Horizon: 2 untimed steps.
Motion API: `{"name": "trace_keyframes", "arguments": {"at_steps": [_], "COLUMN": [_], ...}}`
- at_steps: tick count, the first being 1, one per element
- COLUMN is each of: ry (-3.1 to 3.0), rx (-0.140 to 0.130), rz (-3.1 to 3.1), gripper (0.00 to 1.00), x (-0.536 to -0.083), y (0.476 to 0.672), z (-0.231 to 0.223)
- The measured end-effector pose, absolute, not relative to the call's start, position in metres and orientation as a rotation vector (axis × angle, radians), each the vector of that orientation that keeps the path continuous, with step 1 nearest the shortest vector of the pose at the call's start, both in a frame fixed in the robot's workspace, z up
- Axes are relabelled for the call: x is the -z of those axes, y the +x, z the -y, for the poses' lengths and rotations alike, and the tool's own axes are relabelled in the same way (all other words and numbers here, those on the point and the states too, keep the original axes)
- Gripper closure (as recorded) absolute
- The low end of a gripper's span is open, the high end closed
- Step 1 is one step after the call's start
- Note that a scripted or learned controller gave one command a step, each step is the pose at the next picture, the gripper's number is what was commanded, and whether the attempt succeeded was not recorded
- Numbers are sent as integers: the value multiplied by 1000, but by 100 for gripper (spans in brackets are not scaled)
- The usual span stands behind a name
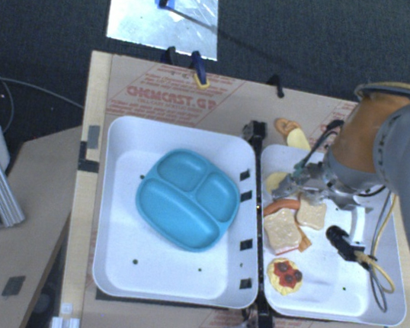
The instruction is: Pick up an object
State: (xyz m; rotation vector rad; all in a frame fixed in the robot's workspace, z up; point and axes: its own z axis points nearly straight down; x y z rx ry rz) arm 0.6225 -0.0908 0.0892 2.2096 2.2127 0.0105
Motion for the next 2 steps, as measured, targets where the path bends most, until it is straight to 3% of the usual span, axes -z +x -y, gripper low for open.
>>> {"name": "trace_keyframes", "arguments": {"at_steps": [1, 2], "ry": [2213, 2219], "rx": [-11, -2], "rz": [-2225, -2223], "gripper": [0, 0], "x": [-187, -185], "y": [580, 580], "z": [-5, -2]}}
